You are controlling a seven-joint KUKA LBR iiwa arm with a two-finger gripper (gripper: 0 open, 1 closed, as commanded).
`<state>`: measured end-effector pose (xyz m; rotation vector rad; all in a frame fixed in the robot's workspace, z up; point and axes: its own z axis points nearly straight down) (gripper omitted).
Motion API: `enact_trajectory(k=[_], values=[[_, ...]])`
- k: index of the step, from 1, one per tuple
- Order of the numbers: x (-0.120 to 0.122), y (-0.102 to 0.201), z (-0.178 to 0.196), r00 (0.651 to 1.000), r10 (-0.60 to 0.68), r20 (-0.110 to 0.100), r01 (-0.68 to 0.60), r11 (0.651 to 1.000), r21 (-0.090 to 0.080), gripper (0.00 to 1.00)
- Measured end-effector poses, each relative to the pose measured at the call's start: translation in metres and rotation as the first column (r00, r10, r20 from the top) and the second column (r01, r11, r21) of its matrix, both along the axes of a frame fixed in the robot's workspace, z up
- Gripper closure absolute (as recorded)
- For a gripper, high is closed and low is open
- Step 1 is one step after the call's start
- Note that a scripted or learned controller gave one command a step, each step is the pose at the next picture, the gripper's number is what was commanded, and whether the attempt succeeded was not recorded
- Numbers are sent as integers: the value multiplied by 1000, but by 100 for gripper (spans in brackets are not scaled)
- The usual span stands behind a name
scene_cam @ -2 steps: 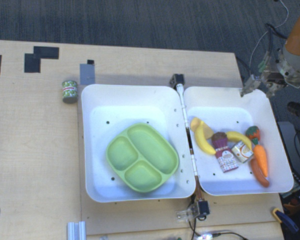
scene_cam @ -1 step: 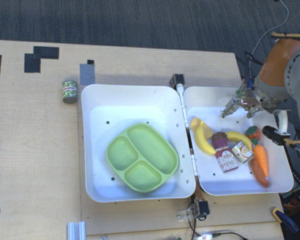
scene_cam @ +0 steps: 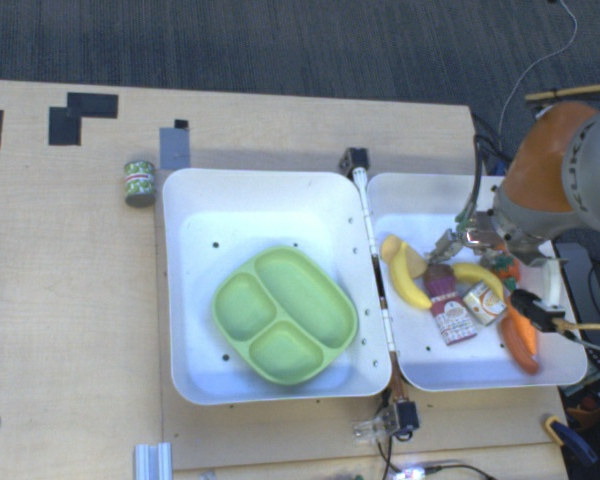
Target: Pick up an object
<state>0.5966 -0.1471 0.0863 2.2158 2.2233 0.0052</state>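
1. Pale wooden desk (scene_cam: pixel 70 298): you see it carrying both bins, stretching well away to the left of the end effector.

2. Left shallow white plastic bin (scene_cam: pixel 195 203): well to the left of the end effector, side by side with the right bin.

3. Right shallow white plastic bin (scene_cam: pixel 420 358): the end effector sits over its upper middle.

4. Grey arm with orange band (scene_cam: pixel 555 168): you see it reaching in from the right, directly behind the end effector.

5. Light green three-compartment plastic plate (scene_cam: pixel 284 314): lies flat in the left bin, well left of and below the end effector.

6. Yellow banana (scene_cam: pixel 404 271): in the right bin, just left of and below the end effector.

7. Orange carrot-shaped toy (scene_cam: pixel 520 340): in the right bin, below and to the right of the end effector.

8. Small printed carton, dark red and white (scene_cam: pixel 450 308): just below the end effector, beside the banana.

9. End effector (scene_cam: pixel 458 246): low over the clutter in the right bin; you cannot tell from this view whether it is spread or pinching anything.

10. Small green-patterned tape roll (scene_cam: pixel 139 182): on the desk, far left of the end effector.
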Motion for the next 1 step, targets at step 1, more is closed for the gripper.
enact_trajectory(k=[1], values=[[3, 0, 13, 1000, 2, 8, -2, 1000, -2, 100]])
